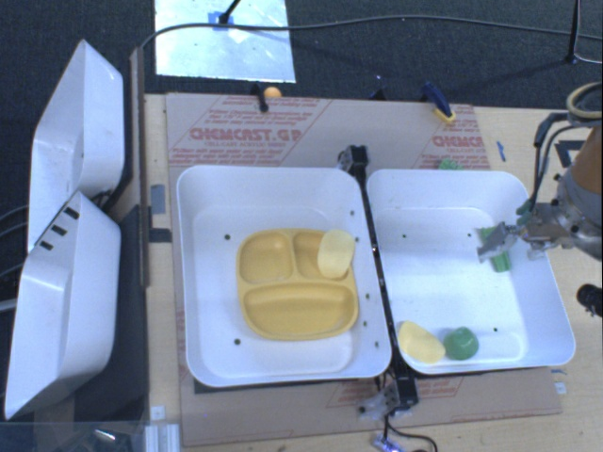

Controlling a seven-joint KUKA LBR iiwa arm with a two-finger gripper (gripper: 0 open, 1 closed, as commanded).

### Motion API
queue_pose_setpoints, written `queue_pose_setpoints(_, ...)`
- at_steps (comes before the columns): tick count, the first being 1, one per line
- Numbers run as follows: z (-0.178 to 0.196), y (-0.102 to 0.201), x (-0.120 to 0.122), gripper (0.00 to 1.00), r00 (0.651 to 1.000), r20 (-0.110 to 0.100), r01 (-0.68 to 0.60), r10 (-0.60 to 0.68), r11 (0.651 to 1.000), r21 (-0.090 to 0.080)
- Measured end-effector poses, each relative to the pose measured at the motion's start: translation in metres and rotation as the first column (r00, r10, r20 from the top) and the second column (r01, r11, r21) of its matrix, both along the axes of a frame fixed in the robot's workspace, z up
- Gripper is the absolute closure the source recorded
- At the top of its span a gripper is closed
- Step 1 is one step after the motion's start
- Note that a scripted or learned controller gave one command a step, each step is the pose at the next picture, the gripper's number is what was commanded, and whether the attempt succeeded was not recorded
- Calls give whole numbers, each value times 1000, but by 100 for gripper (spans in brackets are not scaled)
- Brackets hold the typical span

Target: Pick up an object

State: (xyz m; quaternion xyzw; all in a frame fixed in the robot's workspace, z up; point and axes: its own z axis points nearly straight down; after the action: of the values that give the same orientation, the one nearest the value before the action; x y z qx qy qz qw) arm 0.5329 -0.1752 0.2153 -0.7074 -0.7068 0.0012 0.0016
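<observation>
Two white bins (377, 252) on cardboard-covered bench (283, 125), dark carpet (424, 26) behind, gripper (497, 243) state unclear.

arm (579, 196) cut off at right edge; pincer (497, 243) fingers blurred, green bit there too small to identify

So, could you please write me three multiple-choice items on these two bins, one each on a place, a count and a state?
1. Where does the yellow sectioned plastic tray lie?
A. left white bin
B. right white bin
C. bare bench

2. How many small loose things lie at the right bin's near edge?
A. none
B. two
C. five

3. Where is the two-finger gripper?
A. over the tray
B. outside both bins
C. over the right bin's right part

Key: 1 A, the tray fills the left bin's floor. 2 B, a pale yellow lump beside a green round piece. 3 C, it sits near that bin's right wall.
</observation>
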Motion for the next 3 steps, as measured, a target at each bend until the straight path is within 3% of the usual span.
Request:
queue_pose_setpoints(1, 2, 0, 1, 0, 1000, 5, -1, 1, 1000, -1)
queue_pose_setpoints(3, -113, -10, 7, 0, 1000, 0, -1, 1, 1000, 1)
